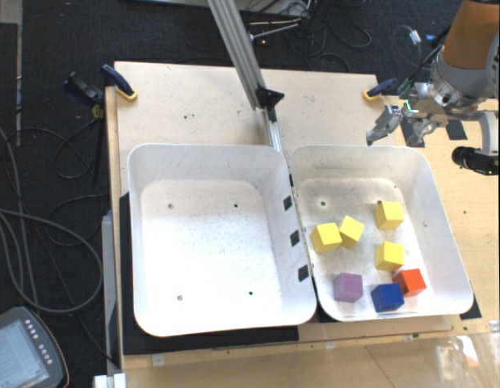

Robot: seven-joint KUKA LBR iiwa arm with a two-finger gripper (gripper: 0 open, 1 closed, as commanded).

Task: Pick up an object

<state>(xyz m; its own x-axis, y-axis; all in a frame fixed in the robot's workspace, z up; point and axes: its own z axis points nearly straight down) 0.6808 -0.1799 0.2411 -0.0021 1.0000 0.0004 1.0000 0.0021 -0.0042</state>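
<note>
The robot's two-finger hand [392,128], at the frame's upper right, hovers above the far rim of the right-hand shallow white plastic bin [443,217], fingers spread apart and gripping nothing. Seven small blocks lie in that bin's lower half: four yellow cubes [389,214], [351,230], [327,236], [389,255], one purple cube [347,287], one blue cube [387,297] and one orange-red cube [411,281]. The second white bin [144,217] sits alongside at left on the pale wooden table [193,95].
</note>
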